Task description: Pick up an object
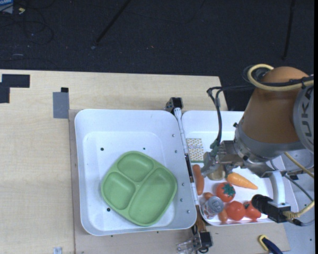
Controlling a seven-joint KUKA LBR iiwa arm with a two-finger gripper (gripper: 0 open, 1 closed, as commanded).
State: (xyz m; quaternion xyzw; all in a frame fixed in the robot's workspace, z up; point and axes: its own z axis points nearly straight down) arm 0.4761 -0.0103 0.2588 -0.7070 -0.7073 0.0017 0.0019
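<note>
On the left, the pale wooden bench (26,163) carries a few dark rectangular marks near its far edge. Next comes the left white bin (90,126), which holds a green divided plate (139,188) with three compartments, lying flat and turned at an angle toward the bin's near right corner. A black clamp (175,104) sits at the far end of the seam where the two bins meet.

The right white bin (201,123) holds a cluster of toy food in its near half. An orange carrot-like piece (199,179) lies along the bin's left wall. Toward the near edge sits a small grey round item (214,205), and just beside it a red tomato with a green top (226,191). A second orange carrot (241,181) lies tilted to the right of the tomato, and red pieces (238,210) rest near the front rim.

The gripper (216,165) hangs low over this bin, above the left carrot and the tomato, under the arm's orange band (273,110). Its tip is dark and crowded with cables, so whether its fingers are spread or pressed together cannot be told, and nothing is visibly pinched between them.
</note>
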